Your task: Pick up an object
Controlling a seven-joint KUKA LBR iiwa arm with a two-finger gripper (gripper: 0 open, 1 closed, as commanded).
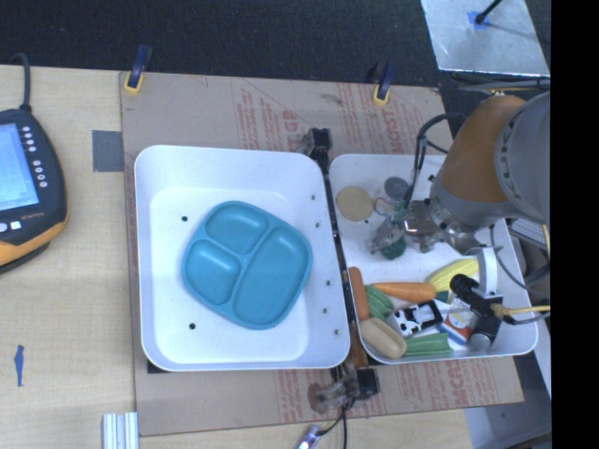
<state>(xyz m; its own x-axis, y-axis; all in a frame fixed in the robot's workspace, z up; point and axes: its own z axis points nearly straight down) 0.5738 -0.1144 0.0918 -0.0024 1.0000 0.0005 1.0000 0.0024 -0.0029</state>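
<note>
My gripper [393, 233] is low over the upper middle of the right bin [367, 168], at the end of the grey arm with its orange band [475, 152]. A small dark green object [388, 246] lies right under the gripper tip; whether it is held is unclear. Just left of the gripper lies a tan round disc [355, 203]. Toys crowd the front of this bin: an orange carrot [404, 290], a yellow piece [452, 271], a black-and-white cow-patterned toy [415, 319], a tan loaf shape [383, 337] and a green pod [426, 344].
The left bin [159, 171] holds a blue divided plate [245, 263]. A brown stick [357, 293] lies along the right bin's left wall. A pendant with a screen [23, 185] rests at the bench's far left. Clamps [137, 71] hold the cardboard at the back.
</note>
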